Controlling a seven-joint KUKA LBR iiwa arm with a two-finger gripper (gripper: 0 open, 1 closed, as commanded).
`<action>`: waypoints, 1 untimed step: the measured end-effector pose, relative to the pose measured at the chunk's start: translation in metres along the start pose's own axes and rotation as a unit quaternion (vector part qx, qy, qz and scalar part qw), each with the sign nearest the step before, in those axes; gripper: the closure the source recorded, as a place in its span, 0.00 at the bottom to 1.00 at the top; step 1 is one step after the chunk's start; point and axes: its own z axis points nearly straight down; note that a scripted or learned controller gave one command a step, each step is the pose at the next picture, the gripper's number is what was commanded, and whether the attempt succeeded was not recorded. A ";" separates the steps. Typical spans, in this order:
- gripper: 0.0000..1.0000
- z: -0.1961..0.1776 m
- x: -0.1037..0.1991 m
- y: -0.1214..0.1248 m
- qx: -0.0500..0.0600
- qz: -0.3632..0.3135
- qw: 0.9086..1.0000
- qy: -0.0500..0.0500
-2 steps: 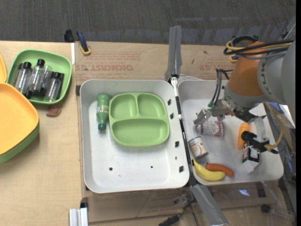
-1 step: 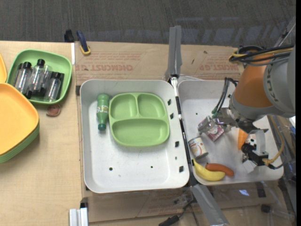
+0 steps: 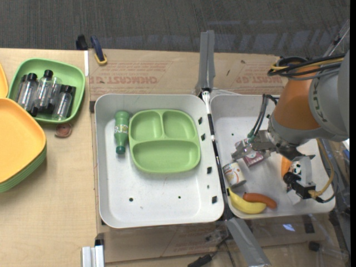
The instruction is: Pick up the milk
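From the overhead camera, the gripper (image 3: 245,149) sits low in the right bin (image 3: 222,107), reaching in from the right beneath the arm's orange band (image 3: 295,107). Whether it is open or closed cannot be told: the metal at its tip blurs into the things under it.

The milk (image 3: 234,174), a small carton with a red and white label, lies in the same bin near the left wall, just below and slightly left of the gripper tip. The two are very close, possibly touching, but the carton does not appear to be clasped. A small pink and white packet (image 3: 255,158) lies directly beside the gripper on its right, nearer to the tip than the carton seems to be.

The main risk, as a judgement, is that the gripper closes on the packet instead of the milk, since both crowd the same spot. A second risk is that the carton, apparently lying on its side, gets nudged toward the bin wall or slips out as the grip tightens. The banana (image 3: 246,204) and the carrot (image 3: 260,200) lie just below the carton, so a downward push could jam it against them.

In the left bin (image 3: 105,166) a green divided plate (image 3: 164,141) and a green bottle (image 3: 120,130) lie well apart from the action.
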 end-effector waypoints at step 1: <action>1.00 -0.008 -0.002 -0.001 0.001 0.002 1.000 0.000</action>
